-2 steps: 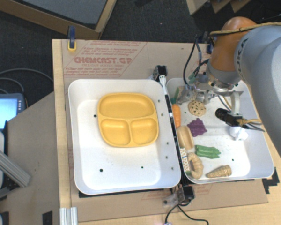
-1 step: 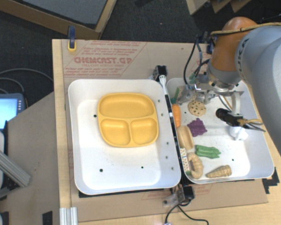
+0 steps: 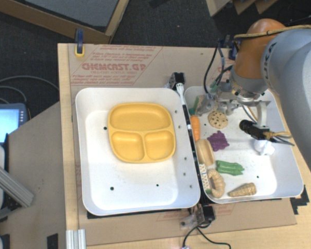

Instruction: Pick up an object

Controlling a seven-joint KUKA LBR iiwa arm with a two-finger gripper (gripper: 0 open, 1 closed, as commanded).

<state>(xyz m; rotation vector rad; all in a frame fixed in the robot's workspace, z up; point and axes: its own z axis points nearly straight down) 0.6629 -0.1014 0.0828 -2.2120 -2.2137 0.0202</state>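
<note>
My gripper (image 3: 221, 104) hangs low over the far end of the right bin (image 3: 285, 183), under the orange-banded wrist. Just below it in the view lies a round speckled cookie (image 3: 217, 120), close to the gripper; I cannot tell whether they touch. Along the bin's left wall lie an orange carrot (image 3: 195, 127), a tan bread roll (image 3: 204, 152) and a pale croissant-like piece (image 3: 215, 183). A purple grape bunch (image 3: 217, 140), a green pepper (image 3: 229, 167) and a tan cone (image 3: 242, 190) lie further in. A small green item (image 3: 194, 106) sits by the far left corner.
The left bin (image 3: 93, 165) holds a yellow three-compartment plate (image 3: 141, 131). The arm covers the right bin's far right corner. White floor shows in the right bin's near right part.
</note>
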